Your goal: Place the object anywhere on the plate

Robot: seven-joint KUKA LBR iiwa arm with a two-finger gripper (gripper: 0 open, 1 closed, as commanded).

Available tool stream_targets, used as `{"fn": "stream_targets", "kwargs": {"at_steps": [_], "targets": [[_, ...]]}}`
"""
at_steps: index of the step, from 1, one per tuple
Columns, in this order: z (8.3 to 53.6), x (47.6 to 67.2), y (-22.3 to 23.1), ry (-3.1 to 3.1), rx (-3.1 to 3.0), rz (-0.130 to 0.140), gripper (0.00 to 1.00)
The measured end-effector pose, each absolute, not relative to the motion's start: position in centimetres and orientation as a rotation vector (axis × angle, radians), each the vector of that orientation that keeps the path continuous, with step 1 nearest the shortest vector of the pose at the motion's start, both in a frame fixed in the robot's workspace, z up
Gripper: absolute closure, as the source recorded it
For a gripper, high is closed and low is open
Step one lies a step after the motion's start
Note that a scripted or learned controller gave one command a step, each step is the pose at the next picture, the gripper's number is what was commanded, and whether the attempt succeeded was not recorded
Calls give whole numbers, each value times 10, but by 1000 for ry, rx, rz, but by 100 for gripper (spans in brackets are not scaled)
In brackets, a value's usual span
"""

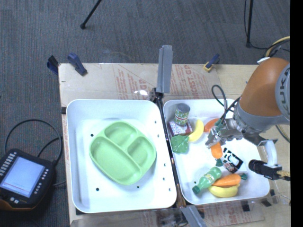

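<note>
The pincer (216, 143) hangs low over the right bin (189, 176), right of the frame's centre, and a small orange piece (217, 151) sits at its tips, apparently between the fingers, though the view is too coarse to be sure of the grip; the fingers stand narrow. Nearest the bottom edge of the frame, in the right bin's lower part, a yellow banana-like toy (223, 191) lies against the front wall, with an orange carrot (228, 179) just above it and a green bottle (207, 180) slanting to their left. A little higher, just right of the pincer, rests a small black-and-white item (231, 160). Further up, at mid-frame, a green leafy toy (180, 144) lies by the bin's left wall, a second yellow banana (196, 131) beside it, and an orange-red piece (211, 124) near the arm. Above these stands a tin can (182, 115), upright near the bin's upper left corner. In the left bin (75, 126), at centre left of the frame, the pale green plate (123, 151) with three compartments lies flat, well apart from the pincer. At the lower left corner of the frame, off the bench, sits a control pendant (22, 176).
</note>
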State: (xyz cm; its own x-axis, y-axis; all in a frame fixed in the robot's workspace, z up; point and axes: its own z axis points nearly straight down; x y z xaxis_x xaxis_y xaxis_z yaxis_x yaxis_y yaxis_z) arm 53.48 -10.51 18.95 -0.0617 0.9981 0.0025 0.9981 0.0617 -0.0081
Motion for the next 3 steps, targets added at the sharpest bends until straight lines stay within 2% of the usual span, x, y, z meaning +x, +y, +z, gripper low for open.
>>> {"fn": "stream_targets", "kwargs": {"at_steps": [1,2,3], "targets": [[196,571,-30,-2470,-1929,8,100],[242,557,-52,-2752,-1502,5,100],[261,611,76,-2839,-1331,5,100]]}}
